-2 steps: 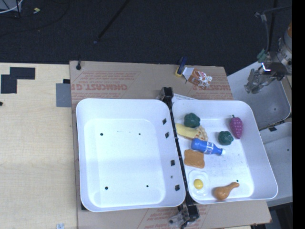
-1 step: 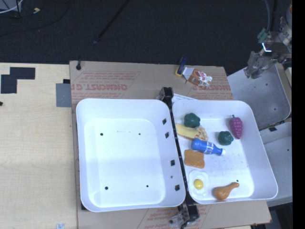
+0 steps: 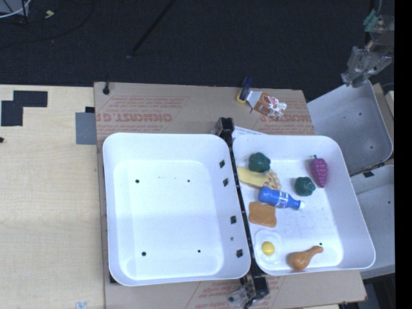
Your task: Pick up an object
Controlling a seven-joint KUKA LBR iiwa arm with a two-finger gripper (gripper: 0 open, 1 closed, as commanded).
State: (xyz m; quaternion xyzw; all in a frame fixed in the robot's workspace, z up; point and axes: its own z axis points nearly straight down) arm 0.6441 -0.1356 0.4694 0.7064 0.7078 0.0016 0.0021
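Camera view, step in hand: the pick looks not yet begun, as I judge it; nothing is lifted and every toy lies in the right bin (image 3: pixel 351 224).
Pincer: up at the top right corner (image 3: pixel 365 62), well apart from both bins and high above the counter (image 3: pixel 38 192); whether it is apart or together I cannot tell (too small and blurred from here).
Where the pickable things are: all in the right bin, none in the left bin (image 3: pixel 122 172).
Count, green lumps: two, one near the bin's top (image 3: pixel 259 162), one further right (image 3: pixel 304 186).
Count, purple grapes: one (image 3: pixel 318 170), just beside the right green lump.
Count, blue bottle: one (image 3: pixel 280 199), lying on its side in the middle.
Count, yellow piece: one (image 3: pixel 252 177), touching the bottle's upper end or nearly so.
Count, orange slab: one (image 3: pixel 262 214), just below the bottle.
Count, fried egg: one (image 3: pixel 268 248), near the bottom edge.
Count, drumstick: one (image 3: pixel 304 257), beside the egg.
Next move, my guess: swing the arm left and down over the right bin, choosing a thing with room around it (grapes or drumstick look easiest), then descend squarely.
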